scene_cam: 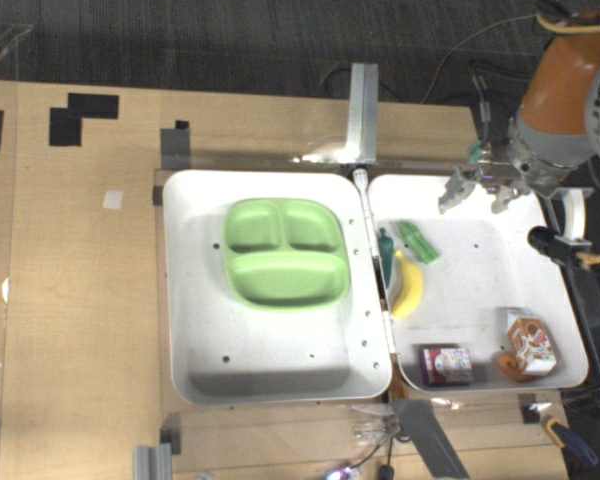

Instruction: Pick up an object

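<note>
Here the gripper (477, 191) is hovering with fingers spread wide and empty at the right bin's (480, 258) twelve o'clock, while the banana (408, 288), at nine o'clock, is looking light, soft, best pinched mid-curve.

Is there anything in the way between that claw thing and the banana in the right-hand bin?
Nothing visible. The gripper hangs open over the right bin's far edge, and the bin floor between it and the banana is bare. A green packet lies touching the banana's upper end, so it crowds a grasp there.
</note>
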Available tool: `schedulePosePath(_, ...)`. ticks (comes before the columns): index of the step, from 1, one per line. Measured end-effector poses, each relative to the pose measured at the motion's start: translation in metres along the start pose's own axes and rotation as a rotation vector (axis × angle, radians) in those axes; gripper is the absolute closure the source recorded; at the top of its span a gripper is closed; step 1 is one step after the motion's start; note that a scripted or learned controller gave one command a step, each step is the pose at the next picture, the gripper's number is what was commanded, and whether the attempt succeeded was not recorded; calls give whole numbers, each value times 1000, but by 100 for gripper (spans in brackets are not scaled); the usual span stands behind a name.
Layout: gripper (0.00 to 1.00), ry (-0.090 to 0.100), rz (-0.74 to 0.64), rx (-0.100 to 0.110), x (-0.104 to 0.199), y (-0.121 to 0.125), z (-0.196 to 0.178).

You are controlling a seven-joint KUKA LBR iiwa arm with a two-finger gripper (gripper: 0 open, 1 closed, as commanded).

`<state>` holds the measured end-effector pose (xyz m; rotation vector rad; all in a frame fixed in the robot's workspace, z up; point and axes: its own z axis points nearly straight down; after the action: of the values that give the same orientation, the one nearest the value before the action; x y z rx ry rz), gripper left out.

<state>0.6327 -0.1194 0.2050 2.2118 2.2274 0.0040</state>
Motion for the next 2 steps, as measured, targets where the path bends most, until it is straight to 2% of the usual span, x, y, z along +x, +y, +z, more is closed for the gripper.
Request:
schedulePosePath(1,0,0,-149,-1,26,27,92)
schedulePosePath(2,0,-1,-142,-10,24,-17,114)
